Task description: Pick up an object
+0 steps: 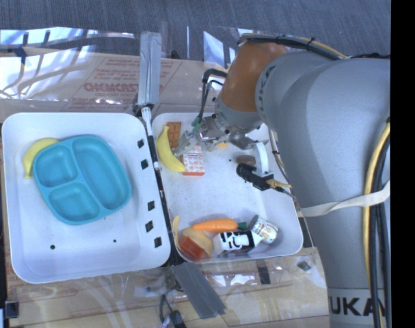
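Gripper (193, 134) sits low at upper left of the right bin (214, 197), beside a banana (167, 152); finger state cannot be told.

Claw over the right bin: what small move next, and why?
Probably a short descent. The claw sits above the small carton beside the banana in the right bin, with nothing visibly between its fingers, so lowering onto the carton seems the likeliest way to a grasp.
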